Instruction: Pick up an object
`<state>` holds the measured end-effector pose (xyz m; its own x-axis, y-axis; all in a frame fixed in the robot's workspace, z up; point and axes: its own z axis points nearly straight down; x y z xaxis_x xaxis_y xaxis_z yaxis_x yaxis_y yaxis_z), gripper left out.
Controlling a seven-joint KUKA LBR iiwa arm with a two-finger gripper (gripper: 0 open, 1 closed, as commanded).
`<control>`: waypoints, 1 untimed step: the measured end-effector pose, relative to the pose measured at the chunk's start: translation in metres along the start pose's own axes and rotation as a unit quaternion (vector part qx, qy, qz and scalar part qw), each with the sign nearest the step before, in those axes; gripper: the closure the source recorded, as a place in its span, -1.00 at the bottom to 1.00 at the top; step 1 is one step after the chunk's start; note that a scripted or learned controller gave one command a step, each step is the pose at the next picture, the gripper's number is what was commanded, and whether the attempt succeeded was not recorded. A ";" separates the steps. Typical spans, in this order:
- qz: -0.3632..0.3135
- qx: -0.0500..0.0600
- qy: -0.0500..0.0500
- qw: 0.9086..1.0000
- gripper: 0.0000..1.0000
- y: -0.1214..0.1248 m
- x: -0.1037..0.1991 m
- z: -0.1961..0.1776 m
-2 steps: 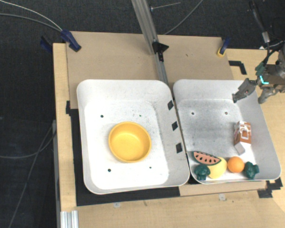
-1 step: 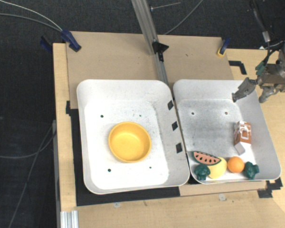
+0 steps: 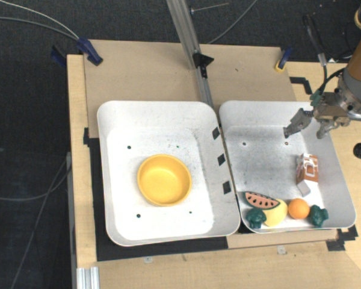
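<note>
Camera view, one entry. End effector [image 3: 308, 126]: upper right of frame, above the right bin [image 3: 259, 161], fingers spread apart, nothing between them, likely poised to descend. Candidate objects cluster along that bin's lower edge: watermelon slice [image 3: 263, 200], lemon [image 3: 277, 213], orange [image 3: 298, 209], two green pieces [image 3: 256, 217], brown carton [image 3: 307, 168] nearest the end effector. Left bin [image 3: 117, 221]: yellow bowl [image 3: 163, 179], centre.
</note>
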<state>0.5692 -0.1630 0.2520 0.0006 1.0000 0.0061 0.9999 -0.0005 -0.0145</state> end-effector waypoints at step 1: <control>0.000 0.000 0.000 1.000 -1.00 -0.003 0.001 0.043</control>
<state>0.5655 -0.1621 0.2090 0.0013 1.0000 0.0060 0.9999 -0.0012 -0.0136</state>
